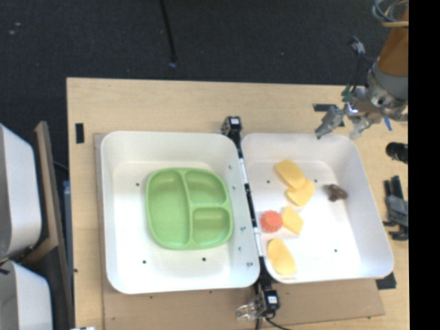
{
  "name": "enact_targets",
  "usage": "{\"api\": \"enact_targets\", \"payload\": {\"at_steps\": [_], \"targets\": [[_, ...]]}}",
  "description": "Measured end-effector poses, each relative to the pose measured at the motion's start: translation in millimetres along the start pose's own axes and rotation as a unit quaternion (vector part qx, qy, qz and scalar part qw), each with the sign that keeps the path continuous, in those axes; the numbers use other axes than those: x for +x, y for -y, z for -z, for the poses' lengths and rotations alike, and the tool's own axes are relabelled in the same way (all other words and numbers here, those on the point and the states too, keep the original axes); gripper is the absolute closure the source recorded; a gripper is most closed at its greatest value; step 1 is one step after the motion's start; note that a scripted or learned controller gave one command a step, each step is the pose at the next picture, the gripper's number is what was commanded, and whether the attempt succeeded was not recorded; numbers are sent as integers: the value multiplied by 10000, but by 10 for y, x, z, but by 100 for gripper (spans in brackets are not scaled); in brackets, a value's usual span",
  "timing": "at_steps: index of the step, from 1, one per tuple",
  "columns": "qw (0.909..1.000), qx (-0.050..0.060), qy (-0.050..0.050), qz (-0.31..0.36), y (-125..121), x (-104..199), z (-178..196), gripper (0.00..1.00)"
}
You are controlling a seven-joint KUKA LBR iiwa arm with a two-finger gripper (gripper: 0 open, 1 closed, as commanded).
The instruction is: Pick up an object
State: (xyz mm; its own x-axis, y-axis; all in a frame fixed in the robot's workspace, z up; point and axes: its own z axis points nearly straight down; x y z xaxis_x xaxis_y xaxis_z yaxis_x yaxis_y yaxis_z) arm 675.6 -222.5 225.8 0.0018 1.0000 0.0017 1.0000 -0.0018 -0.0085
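Note:
The right bin [357,163] holds several yellow pieces: one at the upper middle [290,172], one just below it [300,194], a small one [292,221] and one near the front [280,256]. An orange-red round piece [271,220] lies by the bin's left wall. A small brown object [336,192] sits toward the right side. My gripper [342,124] hangs above the bin's far right corner, fingers spread apart with nothing between them, well clear of all the pieces.
The left bin [117,184] carries a green divided plate [188,207]. Black clips [233,124] sit where the bins join. Dark parts [397,205] lie on the bench right of the right bin. A white box [17,198] stands at the far left.

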Motion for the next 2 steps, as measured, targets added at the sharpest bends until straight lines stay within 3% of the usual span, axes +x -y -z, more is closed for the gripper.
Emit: {"api": "enact_targets", "payload": {"at_steps": [1, 2], "targets": [[10000, -48, 11, 7, -18, 4, 62, 0], [10000, -28, 7, 10, -101, 23, -410, 0]]}}
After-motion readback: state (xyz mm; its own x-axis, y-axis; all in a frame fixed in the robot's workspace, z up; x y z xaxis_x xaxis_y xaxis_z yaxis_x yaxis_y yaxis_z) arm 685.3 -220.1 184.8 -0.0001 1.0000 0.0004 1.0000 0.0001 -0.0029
